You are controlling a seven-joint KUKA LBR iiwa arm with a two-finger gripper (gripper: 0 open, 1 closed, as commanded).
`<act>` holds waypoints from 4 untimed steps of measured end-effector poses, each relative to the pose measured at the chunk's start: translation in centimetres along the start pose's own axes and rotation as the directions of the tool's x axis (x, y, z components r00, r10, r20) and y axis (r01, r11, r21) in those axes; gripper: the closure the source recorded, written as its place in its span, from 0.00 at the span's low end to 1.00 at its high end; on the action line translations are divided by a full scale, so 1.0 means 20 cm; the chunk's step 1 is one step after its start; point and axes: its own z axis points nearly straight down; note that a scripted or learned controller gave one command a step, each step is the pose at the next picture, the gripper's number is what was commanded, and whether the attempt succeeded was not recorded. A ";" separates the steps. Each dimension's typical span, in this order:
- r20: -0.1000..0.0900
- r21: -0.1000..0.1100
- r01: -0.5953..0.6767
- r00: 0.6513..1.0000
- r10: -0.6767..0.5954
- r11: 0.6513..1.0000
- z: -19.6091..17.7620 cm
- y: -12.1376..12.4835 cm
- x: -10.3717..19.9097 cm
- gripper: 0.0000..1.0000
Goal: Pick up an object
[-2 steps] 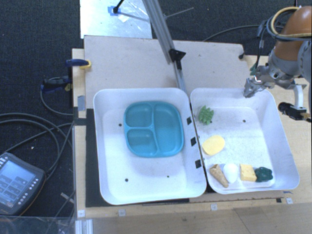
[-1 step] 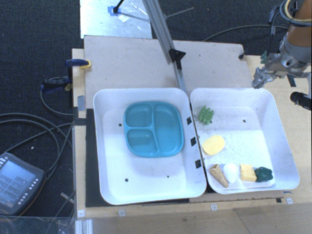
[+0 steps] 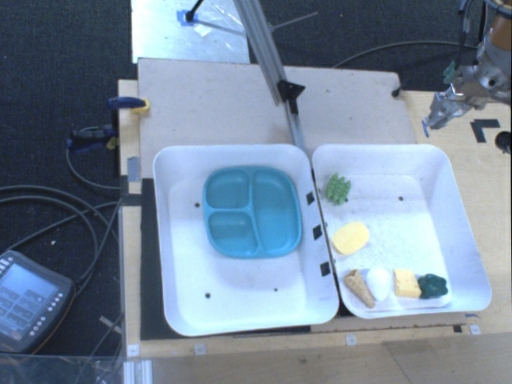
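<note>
A blue plate (image 3: 252, 212) with three parts is seen in the left bin (image 3: 180, 294). In the right bin (image 3: 460, 214), a green lump (image 3: 337, 188) lies at 11 o'clock and a yellow lump (image 3: 351, 238) at 9 o'clock. A cone (image 3: 359, 287), a white egg (image 3: 378, 282), a yellow block (image 3: 406, 283) and a dark green lump (image 3: 433, 286) are lined up at 6 o'clock. The claw (image 3: 442, 112) is held over the tabletop (image 3: 216, 102), at 1 o'clock from the bin, well apart from all. Whether it is open cannot be told.

No readable text, labels, brands or numbers anywhere; screen of the handheld control unit (image 3: 30, 301) at lower left too blurred to read.
</note>
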 end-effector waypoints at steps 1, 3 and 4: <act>-0.004 0.009 0.004 1.000 -0.004 1.000 0.08 -0.04 0.24 1.00; -0.006 0.009 0.005 1.000 -0.005 1.000 0.12 -0.12 0.79 1.00; -0.006 0.010 0.005 1.000 -0.005 1.000 0.11 -0.17 1.03 1.00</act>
